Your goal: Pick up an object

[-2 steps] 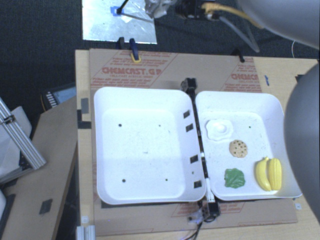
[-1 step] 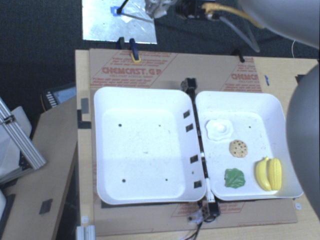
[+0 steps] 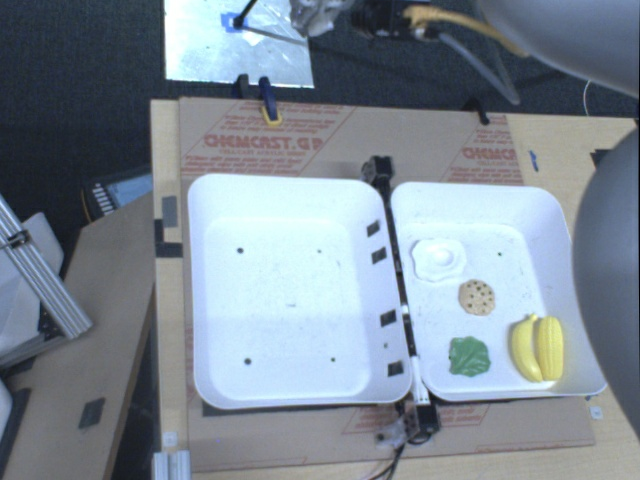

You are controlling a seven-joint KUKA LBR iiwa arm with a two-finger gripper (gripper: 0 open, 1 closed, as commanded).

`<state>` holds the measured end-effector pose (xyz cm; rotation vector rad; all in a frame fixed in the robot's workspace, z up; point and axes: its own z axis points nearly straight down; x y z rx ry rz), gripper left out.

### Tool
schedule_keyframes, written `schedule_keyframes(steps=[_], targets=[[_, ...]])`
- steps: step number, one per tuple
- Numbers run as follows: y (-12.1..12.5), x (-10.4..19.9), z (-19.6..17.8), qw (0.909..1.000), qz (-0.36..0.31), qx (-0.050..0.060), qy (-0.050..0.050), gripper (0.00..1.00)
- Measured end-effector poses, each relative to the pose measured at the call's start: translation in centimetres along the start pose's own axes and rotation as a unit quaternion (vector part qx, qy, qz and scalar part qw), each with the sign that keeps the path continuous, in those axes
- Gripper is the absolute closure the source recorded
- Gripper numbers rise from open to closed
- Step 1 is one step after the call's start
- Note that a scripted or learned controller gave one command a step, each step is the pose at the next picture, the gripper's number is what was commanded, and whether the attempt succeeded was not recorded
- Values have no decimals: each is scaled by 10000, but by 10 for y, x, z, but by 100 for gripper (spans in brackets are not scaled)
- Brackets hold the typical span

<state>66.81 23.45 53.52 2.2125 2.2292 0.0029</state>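
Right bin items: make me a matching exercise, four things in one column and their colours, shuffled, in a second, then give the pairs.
All four lie in the right bin.

Things:
1. fried egg
2. cookie
3. leafy piece
4. bananas

Colours:
A. green
B. yellow
C. white
D. tan with dark specks

Pairs: 1-C, 2-D, 3-A, 4-B

bins (image 3: 290, 193): 2 | fried egg (image 3: 437, 259): 1 | cookie (image 3: 477, 297): 1 | green leaf (image 3: 469, 356): 1 | banana bunch (image 3: 538, 347): 1
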Motion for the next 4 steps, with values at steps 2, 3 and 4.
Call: schedule_keyframes(steps=[2, 3, 4], targets=[[0, 0, 0, 10000, 0, 0, 0, 100], [0, -4, 0, 10000, 26, 0, -1, 100], [0, -1, 0, 10000, 7, -2, 0, 100]])
